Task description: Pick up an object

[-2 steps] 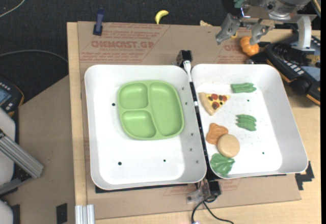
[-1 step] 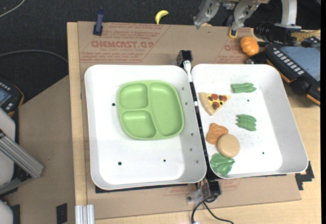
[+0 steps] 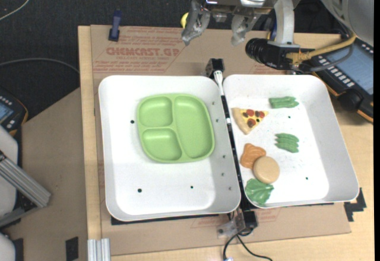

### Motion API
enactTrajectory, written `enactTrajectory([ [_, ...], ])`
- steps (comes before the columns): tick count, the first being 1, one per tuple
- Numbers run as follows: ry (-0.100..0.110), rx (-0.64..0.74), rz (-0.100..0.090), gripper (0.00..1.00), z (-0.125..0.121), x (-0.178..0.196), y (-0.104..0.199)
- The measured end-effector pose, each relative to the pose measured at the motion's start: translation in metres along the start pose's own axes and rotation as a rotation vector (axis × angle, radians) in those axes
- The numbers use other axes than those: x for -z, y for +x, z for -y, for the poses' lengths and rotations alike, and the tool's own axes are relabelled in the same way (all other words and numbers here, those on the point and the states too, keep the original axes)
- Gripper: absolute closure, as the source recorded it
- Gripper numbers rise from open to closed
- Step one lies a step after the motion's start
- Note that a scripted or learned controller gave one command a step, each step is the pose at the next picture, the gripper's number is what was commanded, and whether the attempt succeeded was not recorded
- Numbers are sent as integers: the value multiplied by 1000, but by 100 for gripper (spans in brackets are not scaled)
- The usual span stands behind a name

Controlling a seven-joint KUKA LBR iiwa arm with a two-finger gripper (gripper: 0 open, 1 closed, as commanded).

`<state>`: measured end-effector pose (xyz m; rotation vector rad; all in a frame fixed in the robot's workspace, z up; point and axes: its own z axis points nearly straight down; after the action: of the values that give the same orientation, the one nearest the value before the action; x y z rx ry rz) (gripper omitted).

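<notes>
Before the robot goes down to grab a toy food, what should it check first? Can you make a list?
1. Fingers open and nothing between them: ok. The gripper hangs open above the far edge of the bench.
2. Toys to pick from: ok. Pizza slice, cookie and two green bean bunches lie in the right bin.
3. A toy lying apart: ok. The pizza slice has bare floor all around.
4. Cookie free: not ok. It touches the orange piece and the green leaf.
5. Gripper above a toy: not ok. It is behind the bins.
6. Green tray out of the way: ok, in the left bin.
</notes>
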<state>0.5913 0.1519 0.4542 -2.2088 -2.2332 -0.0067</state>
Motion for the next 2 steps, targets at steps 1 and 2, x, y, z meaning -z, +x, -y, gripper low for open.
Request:
enactTrajectory([
  [1,-4,-9,3,100,-2,10,-6],
  [2,10,-5,4,100,44,-44,44],
])
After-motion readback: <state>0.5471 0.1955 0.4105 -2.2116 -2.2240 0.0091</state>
